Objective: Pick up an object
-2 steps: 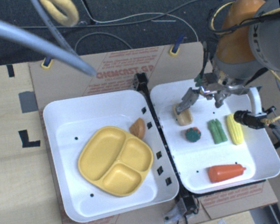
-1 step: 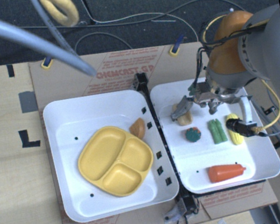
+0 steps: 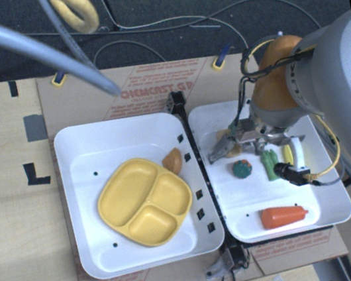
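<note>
A: Objects for picking sit in the right bin [image 3: 339, 208]: a small teal ball [image 3: 242, 169], a green piece [image 3: 271, 164], a yellow piece [image 3: 288, 152] and an orange carrot [image 3: 283, 215].

B: And the gripper [image 3: 225, 148]?

A: Low over that bin's upper left part, fingers spread apart with nothing between them. The teal ball lies just below the tips, not touching as far as I can tell.

B: What could spoil the try?

A: My guess: the ball is round and could roll away if one finger reaches it first. The green and yellow pieces lie close under the wrist, so the descent could nudge them. The divider between the bins is near the finger on that side too.

B: How is the arm posed?

A: It reaches in from the right, orange band above the wrist, wrist bent down over the bin, fingers pointing toward the left bin [image 3: 76, 187], which holds a yellow divided plate [image 3: 144, 201] and a brown piece [image 3: 173, 161].
</note>
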`<state>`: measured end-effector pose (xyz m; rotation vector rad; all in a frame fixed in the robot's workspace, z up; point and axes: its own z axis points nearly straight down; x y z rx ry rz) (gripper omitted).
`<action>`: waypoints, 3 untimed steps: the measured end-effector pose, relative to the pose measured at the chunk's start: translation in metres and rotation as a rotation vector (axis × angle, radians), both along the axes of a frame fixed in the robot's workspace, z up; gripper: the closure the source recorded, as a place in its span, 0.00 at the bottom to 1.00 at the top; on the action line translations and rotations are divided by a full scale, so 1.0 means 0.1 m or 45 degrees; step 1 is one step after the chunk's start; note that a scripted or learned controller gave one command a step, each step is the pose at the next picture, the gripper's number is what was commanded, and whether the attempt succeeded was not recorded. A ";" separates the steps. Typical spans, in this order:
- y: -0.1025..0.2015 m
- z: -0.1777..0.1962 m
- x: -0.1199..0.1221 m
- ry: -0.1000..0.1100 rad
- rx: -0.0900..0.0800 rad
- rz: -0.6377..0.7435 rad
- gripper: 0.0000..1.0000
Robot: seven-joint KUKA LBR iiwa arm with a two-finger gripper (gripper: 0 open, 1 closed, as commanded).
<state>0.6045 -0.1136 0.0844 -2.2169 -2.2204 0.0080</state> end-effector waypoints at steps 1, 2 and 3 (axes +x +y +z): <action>0.01 0.13 0.01 -0.003 0.000 0.002 1.00; -0.05 0.62 0.09 -0.010 0.000 -0.001 1.00; -0.02 1.06 0.16 -0.013 0.000 0.001 1.00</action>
